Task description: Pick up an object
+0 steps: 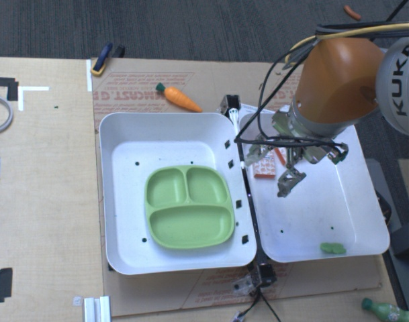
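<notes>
The right bin (365, 200) holds a small red and white packet (263, 169) near its upper left and a small flat green piece (333, 248) near its front edge. My gripper (288, 180) hangs low over the right bin's left half, just right of the packet and partly above it. The wrist's orange band (338, 79) hides the back of the bin. Nothing can be seen held in the gripper. In the left bin (123, 146) lies a green divided plate (189, 206).
Outside the bins, a toy carrot (179, 98) lies on the cardboard behind the left bin. A blue and yellow tool (102, 58) lies further back left. A green bottle (385, 308) lies at the front right corner. Black cables (258, 139) run over the divide between the bins.
</notes>
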